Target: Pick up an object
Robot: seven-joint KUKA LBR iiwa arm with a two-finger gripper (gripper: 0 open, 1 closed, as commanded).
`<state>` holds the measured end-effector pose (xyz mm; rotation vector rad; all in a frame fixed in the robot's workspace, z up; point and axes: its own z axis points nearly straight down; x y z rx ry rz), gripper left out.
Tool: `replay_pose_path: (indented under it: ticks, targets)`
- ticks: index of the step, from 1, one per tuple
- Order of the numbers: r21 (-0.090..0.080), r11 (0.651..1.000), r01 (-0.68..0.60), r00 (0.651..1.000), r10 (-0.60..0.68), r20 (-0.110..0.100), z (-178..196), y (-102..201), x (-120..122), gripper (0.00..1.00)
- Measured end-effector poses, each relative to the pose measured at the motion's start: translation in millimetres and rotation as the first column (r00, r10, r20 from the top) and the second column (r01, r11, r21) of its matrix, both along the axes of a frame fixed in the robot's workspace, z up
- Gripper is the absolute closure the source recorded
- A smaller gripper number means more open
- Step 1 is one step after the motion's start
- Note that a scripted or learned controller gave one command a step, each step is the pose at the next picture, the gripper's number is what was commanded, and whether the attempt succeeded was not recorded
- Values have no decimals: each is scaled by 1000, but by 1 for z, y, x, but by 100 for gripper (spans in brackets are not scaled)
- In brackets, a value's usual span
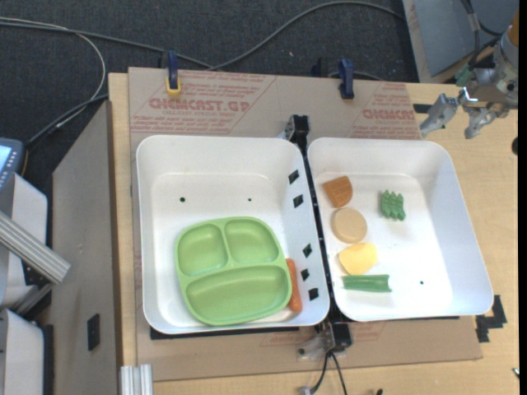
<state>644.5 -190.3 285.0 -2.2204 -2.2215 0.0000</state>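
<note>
A dark carpeted floor with cables surrounds the cardboard-topped surface (247,97) that carries two white bins. The left bin (165,171) holds a green divided plate (235,270), with an orange carrot (293,286) touching its right edge. The right bin (436,220) holds a brown piece (338,191), a tan round piece (349,224), a yellow piece (358,258), a green bean (366,283) and a green ridged piece (392,205). The gripper (455,115) hovers open and empty beyond that bin's far right corner, well apart from all of them

White bins (436,171), light green divided tray (235,268), orange carrot (293,286), tan round piece (349,224), yellow piece (358,258)
</note>
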Motion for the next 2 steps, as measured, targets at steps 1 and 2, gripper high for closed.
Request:
replay_pose_path:
  ticks: [1, 2]
  targets:
    - [1, 1000, 0, 1000, 0, -5, -61, 4, -4, 0]
    - [1, 1000, -1, 1000, 1, -5, -104, 8, -1, 0]
